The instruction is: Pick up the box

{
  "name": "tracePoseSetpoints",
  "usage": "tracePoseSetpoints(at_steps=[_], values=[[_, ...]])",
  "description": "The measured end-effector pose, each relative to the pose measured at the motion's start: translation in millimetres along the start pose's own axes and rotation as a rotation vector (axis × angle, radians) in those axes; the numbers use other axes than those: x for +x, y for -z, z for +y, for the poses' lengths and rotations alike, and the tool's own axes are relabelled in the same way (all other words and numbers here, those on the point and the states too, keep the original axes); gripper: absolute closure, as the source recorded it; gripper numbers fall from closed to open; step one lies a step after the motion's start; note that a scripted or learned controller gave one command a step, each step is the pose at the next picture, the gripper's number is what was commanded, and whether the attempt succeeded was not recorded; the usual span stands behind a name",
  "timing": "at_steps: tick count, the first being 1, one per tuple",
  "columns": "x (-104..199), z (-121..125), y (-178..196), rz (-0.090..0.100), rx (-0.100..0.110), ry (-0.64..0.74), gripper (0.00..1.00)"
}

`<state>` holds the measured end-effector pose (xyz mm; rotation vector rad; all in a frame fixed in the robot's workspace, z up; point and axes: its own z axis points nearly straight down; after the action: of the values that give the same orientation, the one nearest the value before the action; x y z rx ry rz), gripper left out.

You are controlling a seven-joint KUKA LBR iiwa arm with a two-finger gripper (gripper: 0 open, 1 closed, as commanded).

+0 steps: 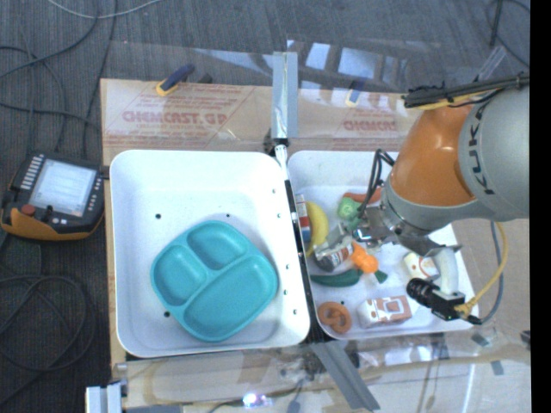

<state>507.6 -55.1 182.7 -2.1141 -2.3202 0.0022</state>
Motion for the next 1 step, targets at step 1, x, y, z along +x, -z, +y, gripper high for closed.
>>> tracePoseSetpoints(at_steps=[1], values=[[-37.9, -19.7, -88.4, 0.0, -0.007, -0.021, 0.0]])
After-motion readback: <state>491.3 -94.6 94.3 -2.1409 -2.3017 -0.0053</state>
